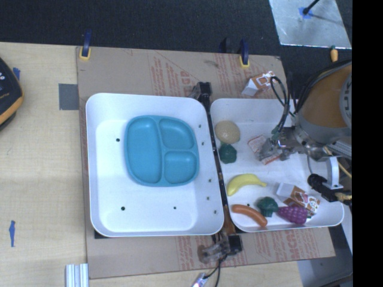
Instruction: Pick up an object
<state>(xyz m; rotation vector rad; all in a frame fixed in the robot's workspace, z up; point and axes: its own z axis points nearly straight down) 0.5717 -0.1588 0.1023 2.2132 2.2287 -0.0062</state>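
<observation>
The gripper (270,151) hangs low over the right bin (251,109), whether its fingers are wide or narrow I cannot tell, while a yellow banana (245,183) lies just left and nearer, and a blue divided plate (161,150) sits in the left bin (108,214).

On the surface (42,160) two bins sit side by side — the left bin (99,214) holds a divided tray (161,150) at its centre, while the right bin (239,109) holds a potato (227,131) at 10 o'clock, a banana (244,183) centrally and a sausage (249,214) at 7 o'clock.
</observation>
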